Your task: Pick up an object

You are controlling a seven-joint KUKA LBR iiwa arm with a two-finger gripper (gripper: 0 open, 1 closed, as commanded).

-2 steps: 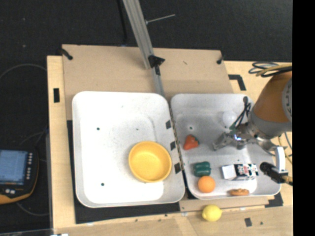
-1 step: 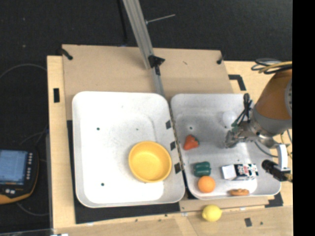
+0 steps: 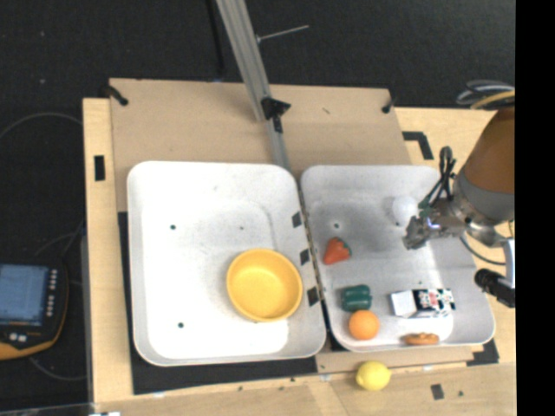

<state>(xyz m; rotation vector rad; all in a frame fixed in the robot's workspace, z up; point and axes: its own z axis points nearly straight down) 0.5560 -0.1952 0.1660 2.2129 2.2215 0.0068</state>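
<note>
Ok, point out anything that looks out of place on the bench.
One thing: a lemon lies outside the bins, on the bench just beyond the right bin's near rim, while the other small items sit inside that bin. Nothing looks spilled or damaged.

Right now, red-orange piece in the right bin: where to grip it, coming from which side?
Straight down from above, probably. The red-orange piece lies alone on the right bin's floor near its left wall, with the green block well below it. It looks wider at one end and narrower at the other; close across the narrower span. The gripper sits to its right.
</note>
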